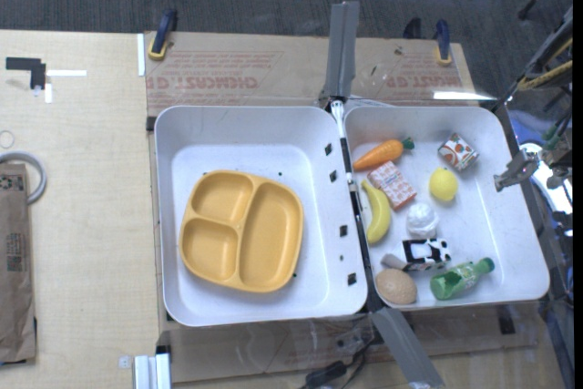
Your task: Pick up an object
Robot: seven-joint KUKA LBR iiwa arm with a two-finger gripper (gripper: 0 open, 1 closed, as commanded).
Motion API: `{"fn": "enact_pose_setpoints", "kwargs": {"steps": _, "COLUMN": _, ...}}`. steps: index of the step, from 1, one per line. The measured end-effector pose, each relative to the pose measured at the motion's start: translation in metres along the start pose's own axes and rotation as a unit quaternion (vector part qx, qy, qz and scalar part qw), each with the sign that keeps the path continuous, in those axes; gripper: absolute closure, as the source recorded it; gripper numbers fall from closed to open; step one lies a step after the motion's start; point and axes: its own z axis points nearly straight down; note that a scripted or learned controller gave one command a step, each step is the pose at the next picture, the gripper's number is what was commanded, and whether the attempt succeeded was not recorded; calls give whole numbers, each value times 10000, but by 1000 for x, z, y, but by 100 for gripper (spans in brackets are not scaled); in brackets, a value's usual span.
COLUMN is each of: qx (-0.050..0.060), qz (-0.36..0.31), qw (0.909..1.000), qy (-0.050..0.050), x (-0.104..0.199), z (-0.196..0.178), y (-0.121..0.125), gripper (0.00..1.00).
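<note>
The right bin (pixel 510 241) holds several items. An orange carrot (pixel 387 152) lies at its back left, with a red-and-white packet (pixel 393 185) and a yellow banana (pixel 375 210) just in front of it. A lemon (pixel 444 184) and a small patterned carton (pixel 457 151) sit nearer the back right. Toward the front are a white lump (pixel 421 218), a black-and-white toy (pixel 426 252), a brown egg-shaped item (pixel 395 287) and a green bottle (pixel 461 279) on its side. My gripper (pixel 516 170) hangs over the bin's right rim, apart from all of them.
The left bin (pixel 173 196) holds a yellow divided plate (pixel 241 230). A grey divider post (pixel 342 50) stands behind the seam between the bins. Cardboard (pixel 246 68) lies behind the bins, and a brown paper bag (pixel 16 260) rests at the far left.
</note>
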Motion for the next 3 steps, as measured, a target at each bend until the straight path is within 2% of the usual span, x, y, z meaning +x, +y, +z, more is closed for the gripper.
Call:
{"fn": "enact_pose_setpoints", "kwargs": {"steps": 1, "qx": -16, "qz": -693, "qw": 9976, "qy": -10, "x": 28, "z": 168, "y": 74, "gripper": 0}}
{"fn": "enact_pose_setpoints", "kwargs": {"steps": 2, "qx": -17, "qz": -682, "qw": 9977, "qy": -16, "x": 27, "z": 160, "y": 74, "gripper": 100}}
{"fn": "enact_pose_setpoints", "kwargs": {"steps": 3, "qx": 1, "qz": 1306, "qw": 9914, "qy": -7, "x": 49, "z": 73, "y": 38, "gripper": 100}}
